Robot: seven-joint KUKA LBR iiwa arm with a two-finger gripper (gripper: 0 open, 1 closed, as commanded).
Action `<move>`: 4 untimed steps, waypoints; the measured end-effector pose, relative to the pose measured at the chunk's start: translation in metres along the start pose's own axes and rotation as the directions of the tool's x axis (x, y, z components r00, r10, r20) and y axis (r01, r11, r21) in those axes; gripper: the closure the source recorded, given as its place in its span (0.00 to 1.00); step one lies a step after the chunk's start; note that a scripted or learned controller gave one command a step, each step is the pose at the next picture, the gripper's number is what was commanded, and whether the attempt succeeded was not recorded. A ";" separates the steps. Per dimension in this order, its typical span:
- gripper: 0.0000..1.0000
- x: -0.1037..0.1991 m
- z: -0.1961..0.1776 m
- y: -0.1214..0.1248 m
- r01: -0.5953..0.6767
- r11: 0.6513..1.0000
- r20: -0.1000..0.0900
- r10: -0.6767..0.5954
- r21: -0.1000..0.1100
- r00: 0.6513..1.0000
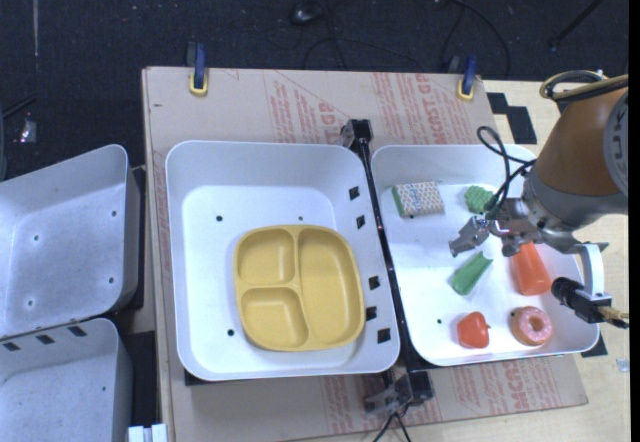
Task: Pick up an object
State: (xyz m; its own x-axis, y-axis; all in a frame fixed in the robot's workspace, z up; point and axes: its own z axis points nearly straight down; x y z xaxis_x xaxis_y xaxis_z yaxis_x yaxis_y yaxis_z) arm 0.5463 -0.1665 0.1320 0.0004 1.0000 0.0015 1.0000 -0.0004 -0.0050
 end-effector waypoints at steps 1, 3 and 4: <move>0.00 0.001 0.042 0.000 0.000 1.000 0.001 0.000 -0.001 1.000; 1.00 0.000 -0.034 0.004 0.003 1.000 0.004 -0.003 -0.011 1.000; 1.00 -0.009 -0.080 0.006 0.002 1.000 0.004 -0.002 -0.010 1.000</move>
